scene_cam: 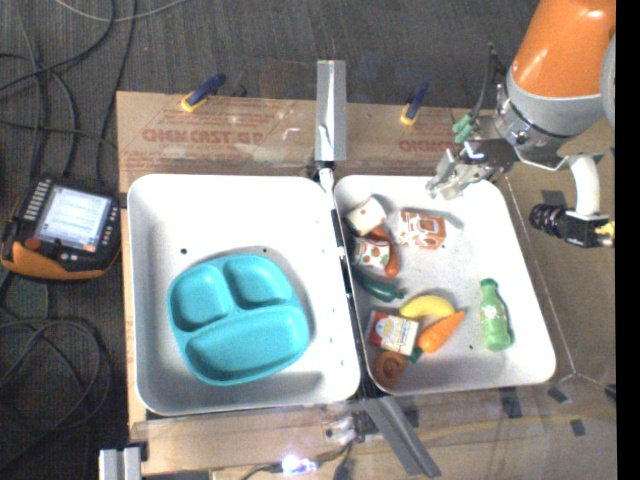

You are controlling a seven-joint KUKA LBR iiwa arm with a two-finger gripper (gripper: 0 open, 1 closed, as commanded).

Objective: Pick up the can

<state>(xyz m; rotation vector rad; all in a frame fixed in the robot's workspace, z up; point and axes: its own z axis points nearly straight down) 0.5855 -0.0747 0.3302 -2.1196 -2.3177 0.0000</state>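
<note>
Progress: nothing lifted yet; the whole pick is judged to be left. The arm (560,58) is seen well behind the banana (428,306), with the gripper (455,178) over the back rim of the banana's bin and apart from everything in it. Jaw state cannot be told: too small and blurred. Nothing is seen held.

Containers:
- Left bin (150,228), well left of the banana: one teal divided plate (238,316) is held in it, compartments bare.
- Right bin (520,268), around the banana: all small things are kept here.

Contents, placed from the banana:
- green bottle (493,315), to the right, near
- carrot (441,331), just in front, touching or nearly so
- box (395,332), front-left, just beside
- two cartons: one (422,228) behind, one (373,254) behind-left
- dark green vegetable (380,289), left, near
- brown round thing (388,370), front-left, at the bin's front wall
- can (365,213): judged to be the short pale cylinder lying tilted, farthest behind-left, near the wall shared with the left bin. Identification not certain.

The gripper is to be brought left and down to the can.
</note>
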